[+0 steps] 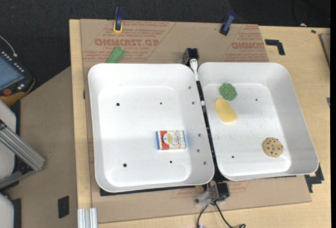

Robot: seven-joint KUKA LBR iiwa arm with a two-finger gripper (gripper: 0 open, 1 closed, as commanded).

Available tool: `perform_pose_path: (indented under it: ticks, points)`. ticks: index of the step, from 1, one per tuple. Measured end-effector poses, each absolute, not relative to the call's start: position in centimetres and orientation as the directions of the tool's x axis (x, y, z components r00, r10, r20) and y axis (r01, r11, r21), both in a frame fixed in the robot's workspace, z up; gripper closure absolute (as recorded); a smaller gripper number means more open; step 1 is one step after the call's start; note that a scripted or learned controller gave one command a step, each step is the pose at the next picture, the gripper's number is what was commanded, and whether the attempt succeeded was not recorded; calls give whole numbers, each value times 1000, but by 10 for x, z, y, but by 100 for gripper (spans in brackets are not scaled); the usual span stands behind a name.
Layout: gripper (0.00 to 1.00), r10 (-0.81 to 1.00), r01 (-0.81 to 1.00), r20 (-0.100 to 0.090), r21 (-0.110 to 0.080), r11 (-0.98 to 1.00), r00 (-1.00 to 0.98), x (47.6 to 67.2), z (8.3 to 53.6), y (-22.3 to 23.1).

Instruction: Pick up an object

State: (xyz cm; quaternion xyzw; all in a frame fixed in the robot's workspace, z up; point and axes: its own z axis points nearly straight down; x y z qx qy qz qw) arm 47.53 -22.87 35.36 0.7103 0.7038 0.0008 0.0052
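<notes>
Gripper state: cannot tell. Risk: green lump (228, 91) just beside yellow piece (226, 110), grasp may knock both; flat cookie (272, 147) may slip.

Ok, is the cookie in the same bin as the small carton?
No, the cookie lies in the right bin with the green piece and yellow piece, while the small carton sits in the left bin.

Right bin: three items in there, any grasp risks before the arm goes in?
The green object and the yellow piece touch or nearly touch, so a grasp on one may shove or snag the other. The cookie looks flat and lies near the right bin's lower right wall, which may crowd the fingers. In the left bin, the small carton lies alone, probably the easier pick.
</notes>
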Motion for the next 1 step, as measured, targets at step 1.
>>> perform_pose_path:
  ticks: [1]
  points:
    - [100,1000,1000,3,-6,3,-3,479,288,-191]
